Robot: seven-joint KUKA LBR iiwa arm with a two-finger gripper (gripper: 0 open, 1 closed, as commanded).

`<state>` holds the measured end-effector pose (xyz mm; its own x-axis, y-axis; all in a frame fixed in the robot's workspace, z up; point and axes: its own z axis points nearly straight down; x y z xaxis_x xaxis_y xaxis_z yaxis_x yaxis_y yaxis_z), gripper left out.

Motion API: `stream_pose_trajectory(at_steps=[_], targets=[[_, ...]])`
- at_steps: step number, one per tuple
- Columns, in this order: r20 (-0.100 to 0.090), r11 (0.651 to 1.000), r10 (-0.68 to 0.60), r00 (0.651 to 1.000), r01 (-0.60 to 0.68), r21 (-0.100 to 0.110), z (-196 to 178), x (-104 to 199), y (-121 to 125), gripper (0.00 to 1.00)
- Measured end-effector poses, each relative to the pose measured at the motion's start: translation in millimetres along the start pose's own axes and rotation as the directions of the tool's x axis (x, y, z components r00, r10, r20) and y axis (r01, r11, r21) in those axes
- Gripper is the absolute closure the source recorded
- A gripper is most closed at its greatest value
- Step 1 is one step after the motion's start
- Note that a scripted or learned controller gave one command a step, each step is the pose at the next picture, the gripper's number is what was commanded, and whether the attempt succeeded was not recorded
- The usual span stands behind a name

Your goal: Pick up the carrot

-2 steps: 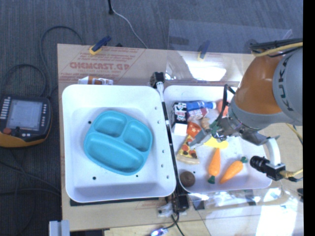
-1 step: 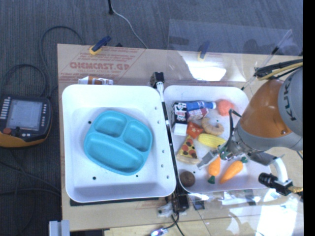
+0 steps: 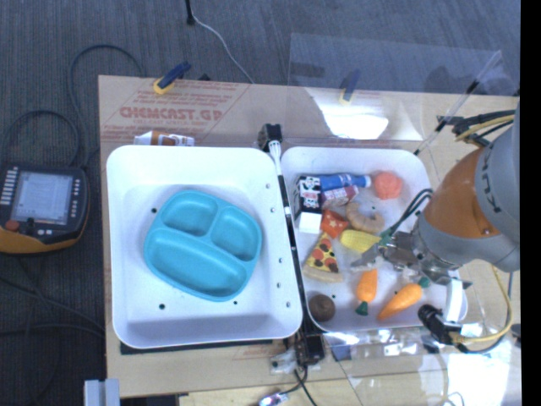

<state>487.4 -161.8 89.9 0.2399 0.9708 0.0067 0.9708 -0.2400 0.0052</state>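
Two orange carrots lie in the front part of the right bin [image 3: 414,161]. A short carrot [image 3: 367,285] points its green end toward the front wall. To its right a longer carrot [image 3: 399,301] lies at a slant, partly under the arm's wrist. My gripper [image 3: 382,253] hangs low over the bin just behind both carrots, beside a yellow toy [image 3: 358,241]. I see neither carrot in its grasp.
The right bin also holds a pizza slice [image 3: 323,259], a brown ball [image 3: 320,306], a red toy [image 3: 333,224], a donut [image 3: 367,216], an orange ball [image 3: 387,184] and a lying bottle [image 3: 334,183]. A blue divided plate [image 3: 203,242] sits in the left bin [image 3: 127,193].
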Motion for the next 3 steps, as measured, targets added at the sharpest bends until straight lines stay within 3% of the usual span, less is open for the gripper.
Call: stream_pose_trajectory(at_steps=[1,2,3], targets=[[0.02,0.877,-0.48,0.877,0.48,-0.006,-1.3,24.9,-4.8,0.0],[0.02,0.877,-0.48,0.877,0.48,-0.008,-11.6,25.6,-3.9,1.0],[0.005,0.924,-0.383,0.924,0.383,0.004,-94.9,88.1,-23.3,1.0]])
